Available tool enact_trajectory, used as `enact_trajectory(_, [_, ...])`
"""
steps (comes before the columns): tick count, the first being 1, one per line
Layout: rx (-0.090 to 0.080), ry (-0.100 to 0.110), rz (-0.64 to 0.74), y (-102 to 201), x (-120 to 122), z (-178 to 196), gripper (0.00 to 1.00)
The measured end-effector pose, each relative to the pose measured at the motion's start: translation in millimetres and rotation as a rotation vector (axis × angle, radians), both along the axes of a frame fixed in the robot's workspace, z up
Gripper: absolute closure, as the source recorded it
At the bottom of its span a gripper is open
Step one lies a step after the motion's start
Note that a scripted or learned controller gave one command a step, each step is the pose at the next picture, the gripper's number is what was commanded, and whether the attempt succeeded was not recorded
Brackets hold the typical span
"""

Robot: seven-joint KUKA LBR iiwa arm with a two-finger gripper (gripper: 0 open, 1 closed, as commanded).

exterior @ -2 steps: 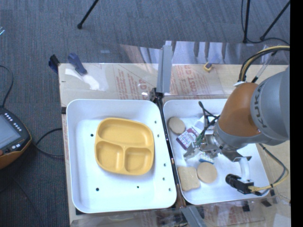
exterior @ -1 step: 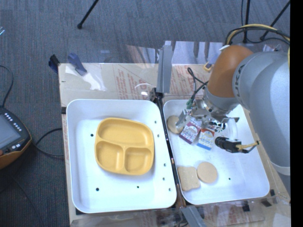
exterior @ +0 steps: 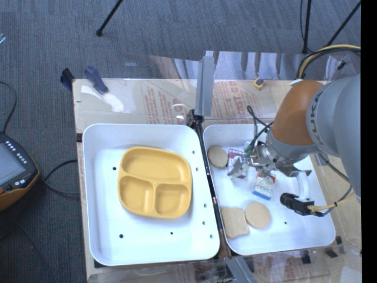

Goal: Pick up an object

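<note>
Overhead view of two white bins. The left bin (exterior: 97, 229) holds a yellow divided plate (exterior: 155, 181), its long axis running from upper left to lower right. In the right bin (exterior: 318, 232), the gripper (exterior: 247, 161) is lowered over a small blue-and-white carton (exterior: 264, 186), which lies tilted, long axis roughly vertical in the picture, just below the wrist. Whether the claw is spread or pressed together cannot be told; the wrist hides it. Nearby lie a round tan cookie (exterior: 257, 214), a toast slice (exterior: 234, 221), and another tan piece (exterior: 217, 156).
</note>
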State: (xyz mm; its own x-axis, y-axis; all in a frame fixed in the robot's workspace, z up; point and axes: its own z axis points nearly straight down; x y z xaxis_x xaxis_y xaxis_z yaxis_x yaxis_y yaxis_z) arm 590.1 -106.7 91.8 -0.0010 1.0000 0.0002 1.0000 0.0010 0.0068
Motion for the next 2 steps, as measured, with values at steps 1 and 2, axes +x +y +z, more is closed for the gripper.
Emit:
enact_trajectory(1, [0.0,0.002,-0.006,-2.3,0.1,7.8,1.0])
enact_trajectory(2, [0.001,0.003,-0.007,-2.4,-0.4,6.9,0.0])
